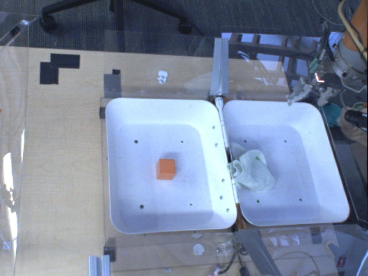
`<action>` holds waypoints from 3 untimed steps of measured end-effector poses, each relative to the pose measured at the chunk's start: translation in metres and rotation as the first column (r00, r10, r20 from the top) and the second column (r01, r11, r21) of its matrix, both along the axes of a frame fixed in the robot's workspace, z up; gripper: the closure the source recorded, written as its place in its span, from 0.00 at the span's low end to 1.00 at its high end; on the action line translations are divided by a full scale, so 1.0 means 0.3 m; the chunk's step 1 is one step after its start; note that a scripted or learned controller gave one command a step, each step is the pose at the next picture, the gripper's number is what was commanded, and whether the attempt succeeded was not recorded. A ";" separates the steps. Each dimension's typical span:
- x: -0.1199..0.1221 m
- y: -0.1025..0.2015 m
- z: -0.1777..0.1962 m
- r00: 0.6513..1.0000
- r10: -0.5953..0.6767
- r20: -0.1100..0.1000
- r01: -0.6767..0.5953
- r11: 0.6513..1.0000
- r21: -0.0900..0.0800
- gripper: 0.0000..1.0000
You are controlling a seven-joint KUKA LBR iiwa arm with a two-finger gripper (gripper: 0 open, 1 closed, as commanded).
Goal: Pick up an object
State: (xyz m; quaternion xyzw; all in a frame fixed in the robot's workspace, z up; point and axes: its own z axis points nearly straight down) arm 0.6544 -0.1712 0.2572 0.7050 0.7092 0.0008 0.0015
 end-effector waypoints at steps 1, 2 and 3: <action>0.050 -0.074 -0.413 0.982 -0.190 -0.002 0.190 0.982 0.001 0.00; 0.060 -0.067 -0.366 0.984 -0.181 0.006 0.181 0.984 -0.002 1.00; 0.053 -0.040 -0.109 0.992 -0.129 0.004 0.129 0.992 0.000 1.00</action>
